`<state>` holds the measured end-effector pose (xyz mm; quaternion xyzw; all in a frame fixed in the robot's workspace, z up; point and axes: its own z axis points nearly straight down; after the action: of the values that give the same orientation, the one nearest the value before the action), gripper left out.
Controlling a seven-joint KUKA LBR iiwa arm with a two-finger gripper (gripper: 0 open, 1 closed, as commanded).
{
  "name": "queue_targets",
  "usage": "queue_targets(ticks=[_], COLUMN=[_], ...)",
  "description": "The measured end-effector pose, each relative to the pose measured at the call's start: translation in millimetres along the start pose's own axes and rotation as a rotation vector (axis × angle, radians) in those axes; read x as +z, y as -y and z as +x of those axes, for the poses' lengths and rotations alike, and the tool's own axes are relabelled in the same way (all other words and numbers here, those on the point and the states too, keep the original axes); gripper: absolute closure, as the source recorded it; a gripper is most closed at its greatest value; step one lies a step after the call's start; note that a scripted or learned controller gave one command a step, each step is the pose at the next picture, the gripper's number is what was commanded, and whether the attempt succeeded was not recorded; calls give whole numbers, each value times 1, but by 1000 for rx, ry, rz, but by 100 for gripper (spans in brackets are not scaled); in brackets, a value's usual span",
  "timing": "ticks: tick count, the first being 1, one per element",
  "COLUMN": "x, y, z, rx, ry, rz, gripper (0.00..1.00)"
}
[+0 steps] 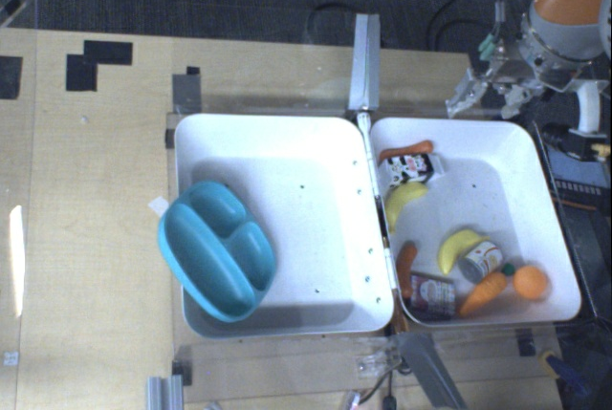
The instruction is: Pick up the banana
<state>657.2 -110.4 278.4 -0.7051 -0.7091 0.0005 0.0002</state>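
A curved yellow banana (456, 246) lies in the right bin (521, 160), toward its near side, touching a small tin can (482, 260). A paler yellow-green piece (405, 200) lies near the bin's left wall, partly under a white carton (409, 169). My gripper (488, 98) hangs over the bin's far rim, well behind and to the right of the banana. Its fingers look open, with nothing between them.
A carrot (483, 295), an orange (532, 283), a dark packet (432, 295) and a red sausage-like piece (406, 259) crowd the right bin's near edge. A blue divided dish (218, 248) leans in the left bin (287, 140). Cables run behind the bins.
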Motion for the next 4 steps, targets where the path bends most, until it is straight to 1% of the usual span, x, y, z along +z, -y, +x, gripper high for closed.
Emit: queue_targets(ticks=[1, 2, 3, 4], x=[18, 112, 72, 188], y=[-13, 30, 94, 116], z=[25, -43, -56, -32], rx=[161, 202, -4, 43], ry=[0, 0, 0, 0], rz=[-2, 2, -1, -4], gripper=[0, 0, 0, 0])
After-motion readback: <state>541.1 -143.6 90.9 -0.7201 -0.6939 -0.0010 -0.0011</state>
